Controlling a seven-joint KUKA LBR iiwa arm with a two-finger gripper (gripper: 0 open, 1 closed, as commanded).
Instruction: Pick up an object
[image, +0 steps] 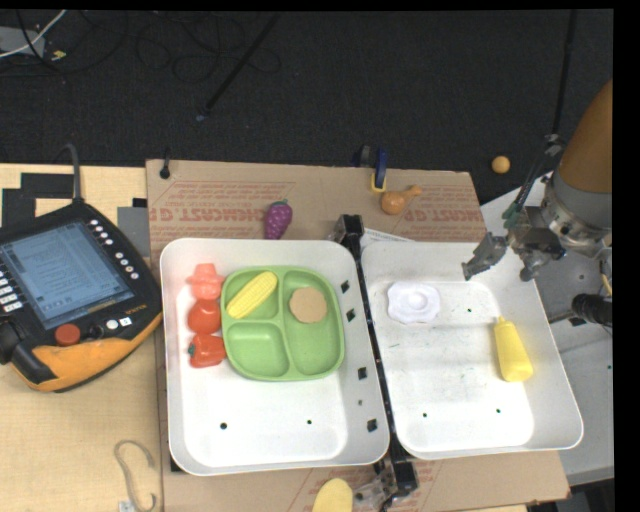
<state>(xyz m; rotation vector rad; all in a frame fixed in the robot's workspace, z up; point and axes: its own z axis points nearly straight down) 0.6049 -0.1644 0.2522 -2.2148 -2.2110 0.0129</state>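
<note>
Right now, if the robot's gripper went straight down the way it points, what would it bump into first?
Probably the bare floor of the right bin near its far edge. The gripper hangs above there; the white disc and yellow bottle look off to the sides, though depth is unclear.

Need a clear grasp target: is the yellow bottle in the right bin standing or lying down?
Lying down: the yellow bottle rests lengthwise on the right bin floor.

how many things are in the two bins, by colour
yellow: 2, corn and bottle
red or pink: 3, at the left bin's left edge
green: 1, divided plate
tan: 1, round patty
white: 1, round piece
total: 8
</note>
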